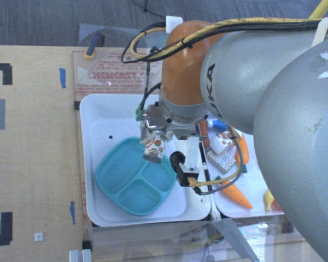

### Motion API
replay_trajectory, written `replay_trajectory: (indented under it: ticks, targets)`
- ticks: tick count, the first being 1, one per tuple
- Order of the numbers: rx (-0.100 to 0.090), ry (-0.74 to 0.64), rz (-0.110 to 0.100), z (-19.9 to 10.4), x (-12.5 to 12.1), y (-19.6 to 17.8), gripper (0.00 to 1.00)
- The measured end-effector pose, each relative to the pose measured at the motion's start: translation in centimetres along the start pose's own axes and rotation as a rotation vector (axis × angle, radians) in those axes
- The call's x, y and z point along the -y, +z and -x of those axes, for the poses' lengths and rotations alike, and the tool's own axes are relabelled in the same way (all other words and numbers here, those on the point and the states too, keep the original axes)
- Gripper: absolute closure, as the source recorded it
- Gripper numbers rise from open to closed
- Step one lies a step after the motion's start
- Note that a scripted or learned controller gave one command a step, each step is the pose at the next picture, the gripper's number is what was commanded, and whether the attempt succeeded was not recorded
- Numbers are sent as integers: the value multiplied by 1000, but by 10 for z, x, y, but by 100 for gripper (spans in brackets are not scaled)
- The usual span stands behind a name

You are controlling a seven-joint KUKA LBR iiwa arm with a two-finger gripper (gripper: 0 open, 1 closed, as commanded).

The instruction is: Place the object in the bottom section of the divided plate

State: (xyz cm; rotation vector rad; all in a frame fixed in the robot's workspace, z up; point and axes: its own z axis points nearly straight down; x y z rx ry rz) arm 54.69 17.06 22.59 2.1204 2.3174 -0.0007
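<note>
The gripper (153, 141) holds a small patterned cup (153, 149) between closed fingers, just above the upper rim of the teal divided plate (132, 185). Next, I think, it must carry it toward the bottom section and lower it.

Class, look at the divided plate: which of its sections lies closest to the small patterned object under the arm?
The upper right section of the teal divided plate, by its rim: the patterned object overlaps that edge. The other sections lie farther left and below.

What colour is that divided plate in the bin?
Teal blue divided plate, seen plainly in the camera view.
</note>
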Motion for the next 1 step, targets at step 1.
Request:
replay_trajectory:
  ticks: [1]
  targets:
    - [0,0,0,0,0,0,0]
